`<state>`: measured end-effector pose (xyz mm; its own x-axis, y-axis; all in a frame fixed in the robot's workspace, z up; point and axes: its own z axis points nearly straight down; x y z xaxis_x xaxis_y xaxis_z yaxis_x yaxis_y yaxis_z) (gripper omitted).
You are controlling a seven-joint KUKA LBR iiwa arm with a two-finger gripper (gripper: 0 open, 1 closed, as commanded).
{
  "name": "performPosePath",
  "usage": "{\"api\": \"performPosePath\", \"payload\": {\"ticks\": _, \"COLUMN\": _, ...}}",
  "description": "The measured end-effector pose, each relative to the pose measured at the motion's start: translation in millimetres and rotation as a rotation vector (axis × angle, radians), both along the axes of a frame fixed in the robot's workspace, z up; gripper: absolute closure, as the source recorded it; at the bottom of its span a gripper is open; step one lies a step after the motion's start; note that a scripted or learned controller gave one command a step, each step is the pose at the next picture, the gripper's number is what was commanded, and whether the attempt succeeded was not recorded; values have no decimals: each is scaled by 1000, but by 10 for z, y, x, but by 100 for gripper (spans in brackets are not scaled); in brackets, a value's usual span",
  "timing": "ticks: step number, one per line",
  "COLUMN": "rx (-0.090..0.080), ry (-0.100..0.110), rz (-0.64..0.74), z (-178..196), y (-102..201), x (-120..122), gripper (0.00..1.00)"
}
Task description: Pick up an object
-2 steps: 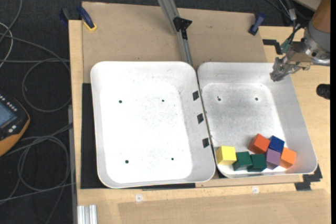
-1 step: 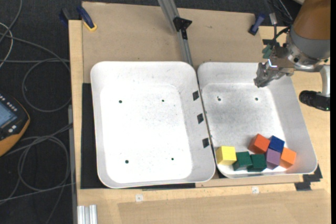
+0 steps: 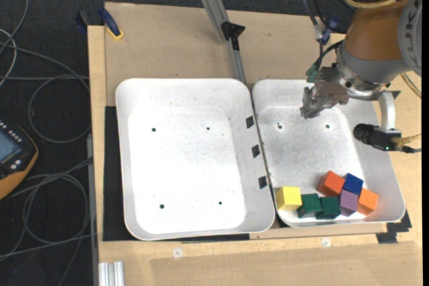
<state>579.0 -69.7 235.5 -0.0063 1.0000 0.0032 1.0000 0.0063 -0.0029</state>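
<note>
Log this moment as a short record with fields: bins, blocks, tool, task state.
bins: two shallow white plastic bins side by side, left bin, right bin
blocks: small cubes clustered at the right bin's near edge: yellow cube, two green cubes, red-orange cube, blue cube, purple cube, orange cube
tool: two-finger tool over the far part of the right bin, away from the blocks
held: nothing seen between its fingers
task state: no block picked up yet
</note>
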Motion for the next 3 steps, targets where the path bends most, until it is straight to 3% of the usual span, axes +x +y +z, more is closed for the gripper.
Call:
{"api": "performPosePath", "payload": {"ticks": 1, "rx": 1, "ry": -1, "rz": 1, "z": 121, "y": 518, "x": -182, "gripper": 100}}
{"api": "performPosePath", "payload": {"ticks": 3, "rx": 0, "ry": 2, "rz": 0, "z": -3, "y": 1570, "x": -666, "gripper": 100}}
